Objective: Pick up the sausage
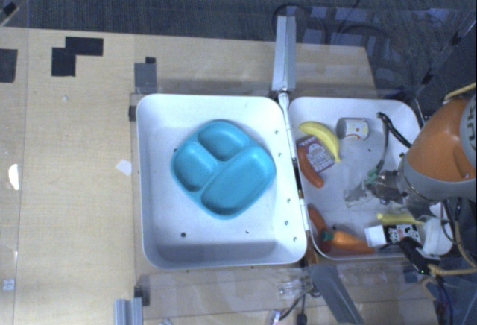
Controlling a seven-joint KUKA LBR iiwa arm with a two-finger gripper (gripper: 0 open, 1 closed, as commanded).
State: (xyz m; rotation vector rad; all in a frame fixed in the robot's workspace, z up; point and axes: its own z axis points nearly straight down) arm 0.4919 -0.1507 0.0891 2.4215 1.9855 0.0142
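**Gripper low in the right bin, sausage along the divider**

Carrot [349, 241] lies nearest, at the right bin's [387, 109] 6 o'clock edge. The gripper [370, 189] is at 3 o'clock; whether it is open or closed I cannot tell. The sausage [311, 174], probably under a small packet [317, 154], lies at 9 o'clock. Farther, a banana [322, 136]. The left bin [160, 167] holds a blue tray [223, 168].

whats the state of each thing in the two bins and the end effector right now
blue three-compartment plastic plate: flat in the left bin, nothing in it
yellow banana: lying in the right bin
reddish-brown sausage: lying by the divider, partly under a small packet, not gripped
orange carrot: lying at the bin's near edge
small grey cup: tipped on its side
end effector: low over the right bin, right of the sausage, holding nothing visible
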